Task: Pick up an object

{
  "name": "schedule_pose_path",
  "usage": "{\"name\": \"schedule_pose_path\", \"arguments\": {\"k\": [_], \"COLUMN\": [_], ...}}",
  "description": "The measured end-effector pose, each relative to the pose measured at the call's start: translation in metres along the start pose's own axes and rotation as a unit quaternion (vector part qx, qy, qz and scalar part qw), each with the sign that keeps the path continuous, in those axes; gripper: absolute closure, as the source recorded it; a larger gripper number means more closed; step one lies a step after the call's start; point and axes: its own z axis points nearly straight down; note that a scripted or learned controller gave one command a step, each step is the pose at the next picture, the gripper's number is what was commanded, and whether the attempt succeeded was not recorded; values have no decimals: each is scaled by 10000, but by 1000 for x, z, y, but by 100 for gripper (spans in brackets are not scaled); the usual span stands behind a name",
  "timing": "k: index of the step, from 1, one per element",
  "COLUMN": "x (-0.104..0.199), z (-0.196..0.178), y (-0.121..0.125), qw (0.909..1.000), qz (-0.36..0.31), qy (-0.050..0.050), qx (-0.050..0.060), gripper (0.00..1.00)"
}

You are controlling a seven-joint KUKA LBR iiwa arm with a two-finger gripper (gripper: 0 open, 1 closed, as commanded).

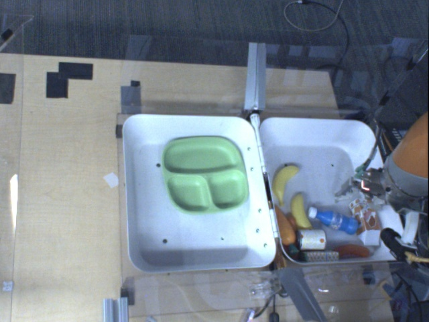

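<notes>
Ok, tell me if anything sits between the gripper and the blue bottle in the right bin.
Nothing visible does. The gripper is at the right bin's right side, and the blue bottle lies just below and left of it, with bare bin floor between. The bananas lie further left, out of the path.

- The two bins [134, 200] are white.
- The divided tray [204, 173] is light green.
- The two bananas [285, 182] are yellow.
- The bottle [335, 220] is blue with a white cap.
- The arm [410, 154] is grey with an orange band.
- The bench [60, 180] is pale wood with black squares.
- The floor [167, 12] is dark grey.
</notes>
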Motion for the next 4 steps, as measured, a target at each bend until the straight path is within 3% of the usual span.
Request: {"name": "schedule_pose_path", "arguments": {"k": [4], "x": [2], "z": [1], "y": [0], "qw": [9990], "qz": [-444], "qy": [-21], "qx": [-55], "gripper": [0]}}
